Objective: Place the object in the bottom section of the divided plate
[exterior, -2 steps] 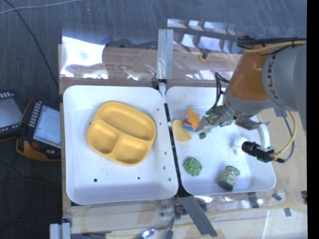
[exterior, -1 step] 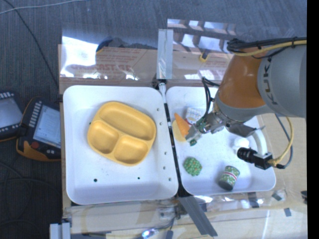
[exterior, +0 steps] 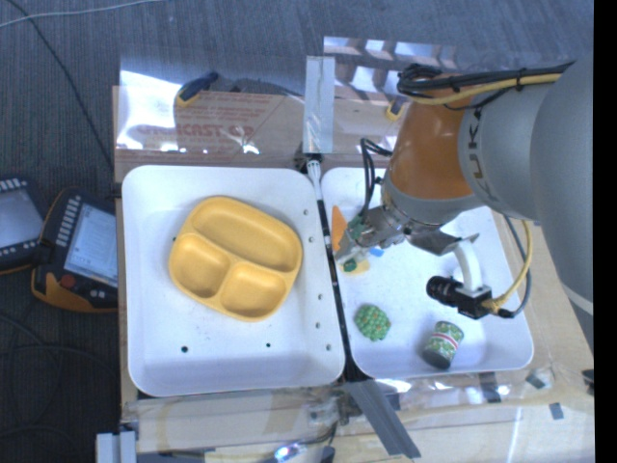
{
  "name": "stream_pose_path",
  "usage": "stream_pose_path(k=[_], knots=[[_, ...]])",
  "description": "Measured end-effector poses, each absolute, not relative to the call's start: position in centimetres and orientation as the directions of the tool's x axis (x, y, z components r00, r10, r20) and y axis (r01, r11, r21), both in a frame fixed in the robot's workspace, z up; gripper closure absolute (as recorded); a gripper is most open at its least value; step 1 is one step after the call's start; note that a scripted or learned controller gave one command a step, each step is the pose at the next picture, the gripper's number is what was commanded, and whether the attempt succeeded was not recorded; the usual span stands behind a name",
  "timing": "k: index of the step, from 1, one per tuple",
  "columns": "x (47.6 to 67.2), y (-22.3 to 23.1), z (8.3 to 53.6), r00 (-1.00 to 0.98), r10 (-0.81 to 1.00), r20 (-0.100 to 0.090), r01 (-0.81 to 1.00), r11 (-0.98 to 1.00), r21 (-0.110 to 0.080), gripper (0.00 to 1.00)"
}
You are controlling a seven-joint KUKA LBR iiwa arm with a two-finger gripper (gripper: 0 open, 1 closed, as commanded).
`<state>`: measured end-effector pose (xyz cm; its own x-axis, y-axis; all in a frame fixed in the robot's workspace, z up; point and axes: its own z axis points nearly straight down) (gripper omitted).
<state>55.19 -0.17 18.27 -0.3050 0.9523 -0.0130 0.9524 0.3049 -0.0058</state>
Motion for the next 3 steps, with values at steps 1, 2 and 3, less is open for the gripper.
stream_pose_path(k=[1,2,3], knots=[[52.4,5.3,18.2,-0.441,0.898,0.001,0.898,0.441,-0.004,1.0],[51.4,12.4,10.0,-0.601,0.799,-0.011,0.799,0.601,0.018,1.0],[51.6,12.3,10.1,-0.599,0.8,-0.014,0.8,0.599,0.022,0.0]])
